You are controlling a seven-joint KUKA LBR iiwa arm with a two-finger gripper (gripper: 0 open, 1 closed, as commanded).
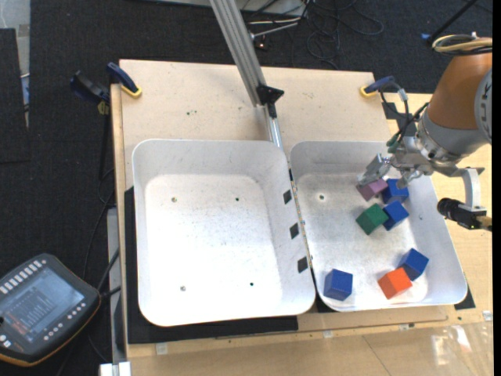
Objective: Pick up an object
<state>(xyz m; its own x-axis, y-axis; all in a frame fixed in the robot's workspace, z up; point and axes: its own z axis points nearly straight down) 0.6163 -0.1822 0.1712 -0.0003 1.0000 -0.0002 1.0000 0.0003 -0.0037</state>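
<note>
- The gripper [389, 171] sits low over the far part of the right bin [446, 245], right at a purple block [371, 187]; can't tell how wide it's open or whether it actually has the block.
- Crowding it: a green cube [370, 220] and a blue cube [396, 212], touching each other just beside the purple one.
- Near edge: another blue cube [338, 283], an orange cube [394, 282] and a third blue one [415, 262].
- The left bin [156, 210] is smooth white plastic, speckled.

Teach pendant [39, 308] beside bench; clamps [125, 81] at corners.
</note>
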